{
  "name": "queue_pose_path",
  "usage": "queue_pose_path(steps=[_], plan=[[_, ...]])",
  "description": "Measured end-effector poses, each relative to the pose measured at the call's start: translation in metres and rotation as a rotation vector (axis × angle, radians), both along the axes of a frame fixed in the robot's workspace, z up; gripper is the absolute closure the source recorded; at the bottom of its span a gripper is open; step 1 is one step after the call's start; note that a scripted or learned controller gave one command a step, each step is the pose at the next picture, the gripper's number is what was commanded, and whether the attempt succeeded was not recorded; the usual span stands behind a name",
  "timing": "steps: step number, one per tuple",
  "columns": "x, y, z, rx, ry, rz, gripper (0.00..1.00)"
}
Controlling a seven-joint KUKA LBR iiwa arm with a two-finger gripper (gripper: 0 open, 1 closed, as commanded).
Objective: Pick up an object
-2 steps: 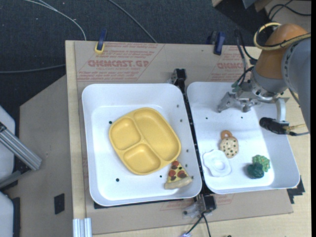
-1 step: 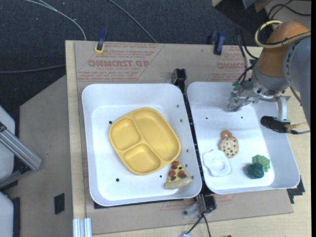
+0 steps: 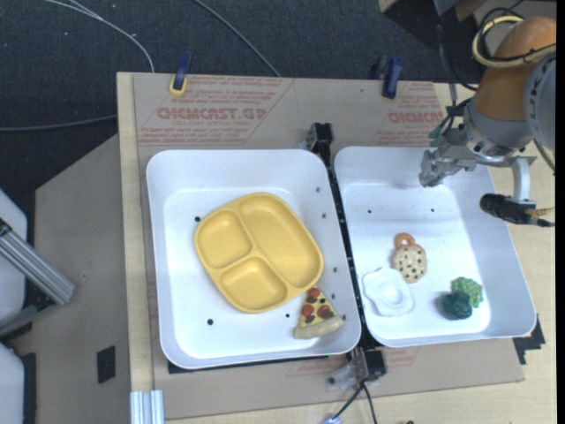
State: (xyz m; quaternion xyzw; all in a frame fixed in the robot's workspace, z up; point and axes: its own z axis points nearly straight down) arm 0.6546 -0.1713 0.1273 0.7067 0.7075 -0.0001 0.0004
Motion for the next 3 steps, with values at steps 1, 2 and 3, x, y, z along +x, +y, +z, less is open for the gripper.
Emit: queue_pose_path(steps=[1, 2, 3], plan=[[0.006, 0.001, 0.060, 0.000, -0.002, 0.001, 1.00], [0.007, 0.001, 0.082, 0.001, 0.001, 0.001, 1.00], [-0.005, 0.059, 0.072, 0.004, 0.009, 0.005, 1.00]])
